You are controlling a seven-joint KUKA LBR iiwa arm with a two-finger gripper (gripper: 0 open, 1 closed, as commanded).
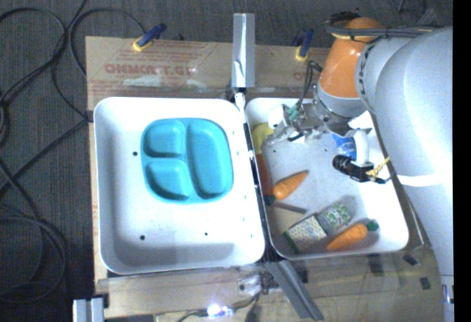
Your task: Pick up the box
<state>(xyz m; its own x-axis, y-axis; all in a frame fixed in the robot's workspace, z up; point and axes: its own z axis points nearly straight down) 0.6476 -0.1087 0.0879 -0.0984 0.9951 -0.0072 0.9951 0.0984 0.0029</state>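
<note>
White right bin [394, 236] serves as the landmark. Camera view: the gripper [288, 124] sits at the bin's upper left area; whether its fingers are apart or together cannot be determined. The box [319, 225] lies near the bin's lower edge, well apart from the gripper. One carrot [289, 184] lies between them; a second carrot [349, 236] lies just beside the box. A blue tray [188, 159] rests in the left bin [118, 240].

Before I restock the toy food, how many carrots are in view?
2, both in the right bin. One carrot lies near its left wall, mid-bin. The other carrot lies by the front wall, beside the box. The arm may hide more.
</note>
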